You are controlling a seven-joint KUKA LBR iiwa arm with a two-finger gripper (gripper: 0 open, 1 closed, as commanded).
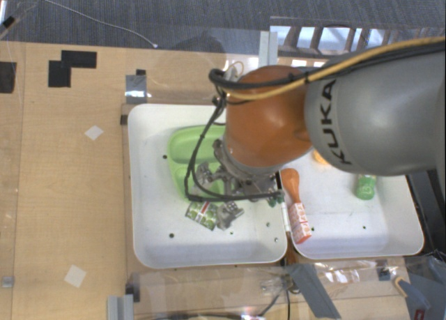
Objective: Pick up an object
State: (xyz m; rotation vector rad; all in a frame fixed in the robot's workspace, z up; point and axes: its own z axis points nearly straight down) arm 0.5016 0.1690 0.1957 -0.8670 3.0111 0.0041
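At the bottom of the frame the desk point(63, 242) shows its pale wood edge, with a few metal brackets along it. Just above sit two white bins side by side: the left bin point(150, 242) in the lower middle, the right bin point(390, 238) in the lower right.

In the left bin, near its centre, lies a small green and red packet point(201, 215), crumpled, flat on the bin floor. The hand point(226, 203) is down right over it, touching or nearly touching its right end; whether it is spread or pressed together I cannot tell, since the wrist and cables cover it. Just behind, a lime green bowl point(185, 148) lies toward the upper left of that bin, partly hidden by the arm.

On the wall between the bins rests a tube point(296, 210) with an orange top and a red and white label. In the right bin a small green thing point(365, 187) lies close under the arm.

The arm point(376, 116) fills the upper right, its orange band point(268, 127) in the middle of the frame. Beyond it, black marks point(70, 66) sit on the desk at upper left.
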